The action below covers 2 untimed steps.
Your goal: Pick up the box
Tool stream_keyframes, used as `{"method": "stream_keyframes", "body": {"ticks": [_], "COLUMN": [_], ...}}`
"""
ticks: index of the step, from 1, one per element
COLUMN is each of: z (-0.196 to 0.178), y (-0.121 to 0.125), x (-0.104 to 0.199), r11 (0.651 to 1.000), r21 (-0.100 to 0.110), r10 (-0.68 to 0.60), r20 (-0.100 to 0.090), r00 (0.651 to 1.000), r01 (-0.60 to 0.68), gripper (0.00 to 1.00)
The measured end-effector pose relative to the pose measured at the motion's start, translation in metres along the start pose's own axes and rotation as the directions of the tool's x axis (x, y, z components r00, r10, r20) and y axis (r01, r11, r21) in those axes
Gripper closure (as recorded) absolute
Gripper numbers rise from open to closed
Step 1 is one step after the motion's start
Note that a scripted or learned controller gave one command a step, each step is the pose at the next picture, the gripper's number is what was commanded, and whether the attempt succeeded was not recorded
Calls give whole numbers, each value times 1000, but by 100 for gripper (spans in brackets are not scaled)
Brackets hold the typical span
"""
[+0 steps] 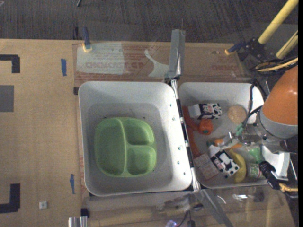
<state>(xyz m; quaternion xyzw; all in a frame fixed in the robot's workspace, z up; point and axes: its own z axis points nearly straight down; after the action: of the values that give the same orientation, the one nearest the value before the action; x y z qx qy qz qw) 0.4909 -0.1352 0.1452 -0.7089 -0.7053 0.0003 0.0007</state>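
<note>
Can't tell what the gripper (235,140) is doing, but lower right the box (224,161) sits jammed against a banana (240,167), so it could easily grab the wrong thing.

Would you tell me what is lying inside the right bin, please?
The right bin holds two cow-patterned boxes, a banana, an orange piece and a tan disc; the arm covers its right side.

Green divided plate (125,146) in left bin (90,108)
</note>
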Motion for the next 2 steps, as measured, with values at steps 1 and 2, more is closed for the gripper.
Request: {"method": "stream_keyframes", "body": {"ticks": [1,2], "z": [52,42], "y": [-4,-2], "x": [39,39], "r11": [994,994], "r21": [-26,-31], "r10": [103,107], "r20": [0,-1], "r00": [995,994], "r01": [-103,-107], "gripper": [0,100]}}
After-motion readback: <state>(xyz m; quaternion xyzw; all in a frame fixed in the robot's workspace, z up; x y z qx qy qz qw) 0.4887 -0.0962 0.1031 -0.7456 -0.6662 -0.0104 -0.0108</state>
